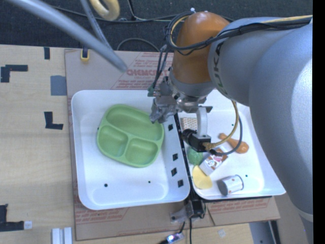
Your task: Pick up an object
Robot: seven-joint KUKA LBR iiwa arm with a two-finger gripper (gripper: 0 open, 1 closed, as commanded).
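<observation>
The claw point(163, 111), its state impossible to tell, hovers over the divider between the bins, the green tray point(130, 136) just left, mid left bin point(86, 136), long axis slanting.

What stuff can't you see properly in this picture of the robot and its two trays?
- The claw: in the camera view it is a dark blur under the wrist, so open or shut cannot be told.
- The right bin: the grey arm covers its upper right part.
- The green object: half hidden under a black part, too small to name.
- The small carton: its label is too tiny to read.
- The green plate: the claw covers its upper right corner.
</observation>
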